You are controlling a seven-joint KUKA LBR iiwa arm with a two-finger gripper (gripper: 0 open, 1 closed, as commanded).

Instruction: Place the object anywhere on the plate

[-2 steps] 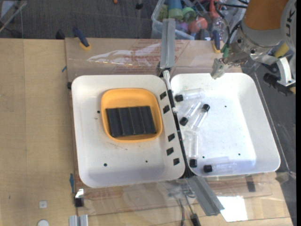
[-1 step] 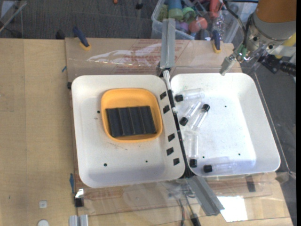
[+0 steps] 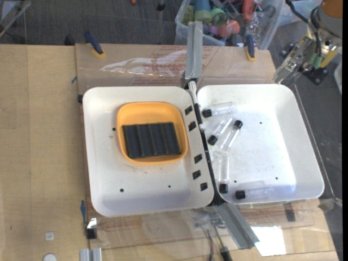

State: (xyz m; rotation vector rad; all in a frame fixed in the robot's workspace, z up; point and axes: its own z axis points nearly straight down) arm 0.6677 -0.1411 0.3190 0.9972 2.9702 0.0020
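An orange plate (image 3: 149, 109) lies in the left bin (image 3: 103, 167). A dark ribbed rectangular block (image 3: 151, 140) rests flat on it. Several clear tubes with black caps lie in the right bin (image 3: 283, 145): one near the top left (image 3: 218, 111), a pair in the middle (image 3: 230, 135), one by the divider (image 3: 223, 172) and one at the front edge (image 3: 255, 192). My gripper (image 3: 298, 58) hangs beyond the right bin's far right corner, outside both bins, with nothing visibly held.
A clear tub of colourful toys (image 3: 234, 10) stands behind the bins. A metal divider bar (image 3: 191, 64) runs between the bins. Blue clamps (image 3: 95, 47) sit at the back of the bench. Bare wood lies to the left.
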